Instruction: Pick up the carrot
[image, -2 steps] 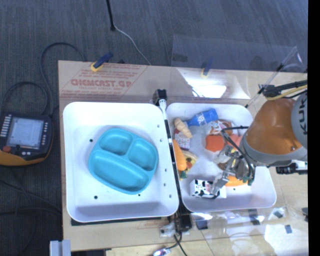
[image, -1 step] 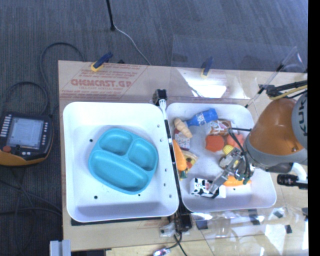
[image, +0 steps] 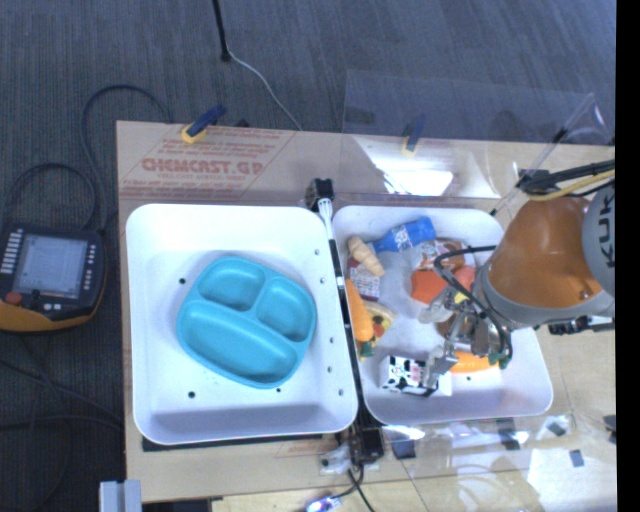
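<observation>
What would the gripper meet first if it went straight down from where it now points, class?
Probably the orange carrot lying on the right bin's floor, just beneath the gripper. Depth is hard to judge from above, so the black-and-white item beside it could be touched instead.

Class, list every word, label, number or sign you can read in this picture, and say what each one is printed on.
"CHEMCAST GP", red print, partly blurred, on the brown board behind the bins.
"KU", cut off at the frame edge, on the grey arm.
Label on the blue packet in the right bin: too blurred to read.
Screen of the handheld pendant: too small to read.
</observation>
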